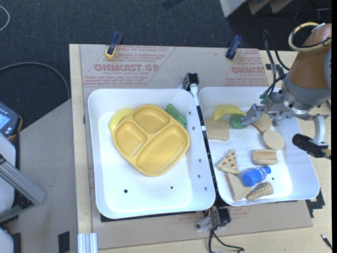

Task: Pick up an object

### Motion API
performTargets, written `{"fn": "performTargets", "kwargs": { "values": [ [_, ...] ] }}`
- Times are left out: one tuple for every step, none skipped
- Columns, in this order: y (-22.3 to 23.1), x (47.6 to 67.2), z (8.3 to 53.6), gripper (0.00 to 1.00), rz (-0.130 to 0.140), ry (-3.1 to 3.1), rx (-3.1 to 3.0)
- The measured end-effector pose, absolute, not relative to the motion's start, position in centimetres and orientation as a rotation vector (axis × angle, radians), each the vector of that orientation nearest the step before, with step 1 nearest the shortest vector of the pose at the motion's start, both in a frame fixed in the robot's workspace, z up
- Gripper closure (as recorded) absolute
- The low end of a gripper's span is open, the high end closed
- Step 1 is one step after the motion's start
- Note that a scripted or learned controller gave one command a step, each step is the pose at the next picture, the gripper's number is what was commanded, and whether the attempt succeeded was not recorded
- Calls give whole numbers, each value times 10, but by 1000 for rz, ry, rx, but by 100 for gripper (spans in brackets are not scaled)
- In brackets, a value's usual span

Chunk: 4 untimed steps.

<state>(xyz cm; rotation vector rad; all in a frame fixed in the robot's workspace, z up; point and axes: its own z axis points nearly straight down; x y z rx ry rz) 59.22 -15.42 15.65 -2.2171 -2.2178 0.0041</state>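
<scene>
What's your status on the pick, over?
Gripper low in the right bin, beside the green toy and banana. Nothing seen held. Bread slice and round cracker close by.

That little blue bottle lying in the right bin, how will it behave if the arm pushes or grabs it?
The blue bottle lies on its side, so it will probably roll if nudged. It looks like small plastic, likely light and somewhat slick. It rests against the toast slice and cone, which may shift with it.
</scene>
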Motion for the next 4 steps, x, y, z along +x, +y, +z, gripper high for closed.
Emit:
{"fn": "performTargets", "kwargs": {
  "values": [
    [-155, 592, 92, 0, 6, -2216, -2217],
    [-154, 592, 84, 0, 2, -2219, -2219],
    [-154, 593, 96, 100, -1, -2221, -2222],
    [-157, 600, 141, 100, -5, -2226, -2226]
  ]
}}
